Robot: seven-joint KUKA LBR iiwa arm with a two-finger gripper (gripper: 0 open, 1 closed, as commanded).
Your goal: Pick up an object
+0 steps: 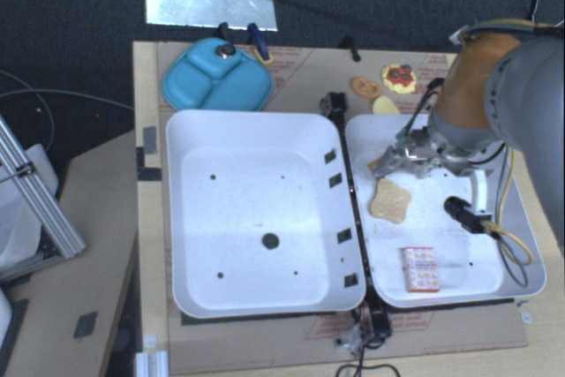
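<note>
In the right bin (pixel 463 274) a tan slice of toy toast (pixel 389 200) lies near the left wall. A small red and white packet (pixel 420 268) lies closer to the front edge. My gripper (pixel 395 158) hangs low over the back left part of this bin, just above and behind the toast. The grey arm with its orange band (pixel 472 75) comes in from the right. A small tan piece (pixel 377 162) shows at the gripper's tip; I cannot make out whether it is held.
The left bin (pixel 256 121) holds one small dark round spot (pixel 270 240). Behind the bins sit a blue divided plate (pixel 216 77), a toy cookie (pixel 365 86), a toy pizza (pixel 399 78) and a yellow piece (pixel 385 106). A black cable end (pixel 461 213) hangs by the arm.
</note>
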